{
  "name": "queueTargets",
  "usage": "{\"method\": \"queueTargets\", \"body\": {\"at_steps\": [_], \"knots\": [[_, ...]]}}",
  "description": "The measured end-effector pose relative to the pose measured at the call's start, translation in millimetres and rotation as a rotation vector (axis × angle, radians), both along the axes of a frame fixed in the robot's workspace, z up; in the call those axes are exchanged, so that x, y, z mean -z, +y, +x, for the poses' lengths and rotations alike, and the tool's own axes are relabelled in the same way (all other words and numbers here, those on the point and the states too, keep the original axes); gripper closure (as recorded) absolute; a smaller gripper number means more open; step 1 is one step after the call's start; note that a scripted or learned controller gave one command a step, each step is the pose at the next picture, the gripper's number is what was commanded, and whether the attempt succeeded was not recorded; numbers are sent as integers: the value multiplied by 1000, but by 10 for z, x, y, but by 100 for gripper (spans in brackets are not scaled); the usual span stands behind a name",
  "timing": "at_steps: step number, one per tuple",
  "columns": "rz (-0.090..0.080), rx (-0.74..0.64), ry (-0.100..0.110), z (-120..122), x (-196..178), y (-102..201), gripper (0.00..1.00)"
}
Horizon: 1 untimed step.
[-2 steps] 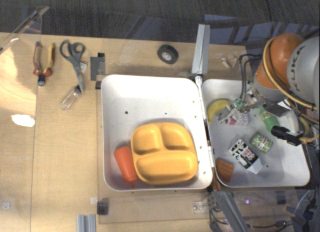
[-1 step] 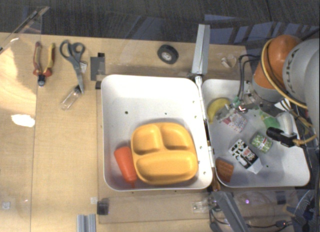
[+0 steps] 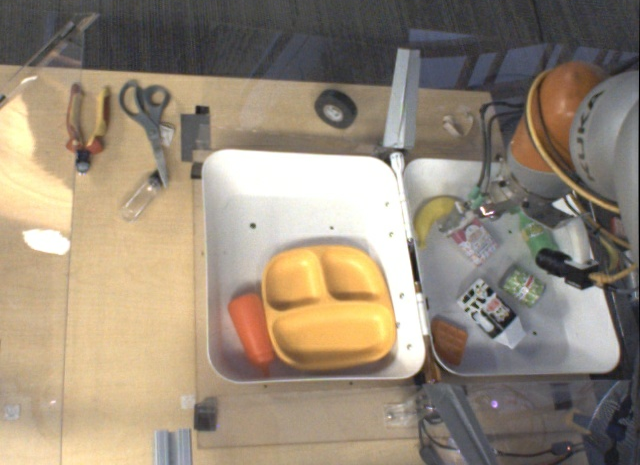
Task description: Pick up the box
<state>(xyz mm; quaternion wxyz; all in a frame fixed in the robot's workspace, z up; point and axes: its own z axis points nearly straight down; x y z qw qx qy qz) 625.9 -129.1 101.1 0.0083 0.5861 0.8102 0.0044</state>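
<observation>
At the near edge of the tabletop point(image 3: 110, 353) two shallow white bins sit side by side. The left bin point(image 3: 300, 178) holds two things: one yellow divided tray point(image 3: 326, 305) with three compartments, lying toward six o'clock of the bin, and one orange carrot-like piece point(image 3: 250, 331) touching the tray's side at nine o'clock. The right bin point(image 3: 590, 343) holds several small things. Nearest is one brown block point(image 3: 449, 340) in the corner at seven o'clock, against the wall. Just beyond it lies the box point(image 3: 489, 309), one small black-and-white printed carton, tilted, near the middle of that bin. At two o'clock of the box lies one green can-like item point(image 3: 523, 285). Further back come one pink-and-white packet point(image 3: 474, 242), one yellow rounded item point(image 3: 434, 217) by the bin's left wall, and one green piece point(image 3: 537, 240) beside the arm. The tool point(image 3: 484, 203) hangs over the far part of the right bin, just above the packet, well apart from the box; whether it is apart or together cannot be told, since cables and the grey wrist hide it. Beyond the bins, on the far tabletop, lie one roll of black tape point(image 3: 336, 108), one pair of scissors point(image 3: 150, 118) and one pair of red-handled pliers point(image 3: 86, 123).
</observation>
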Motion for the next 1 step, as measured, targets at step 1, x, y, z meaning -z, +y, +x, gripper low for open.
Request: {"method": "queueTargets", "body": {"at_steps": [1], "knots": [[2,-31,11,335,-1291,833,100]]}}
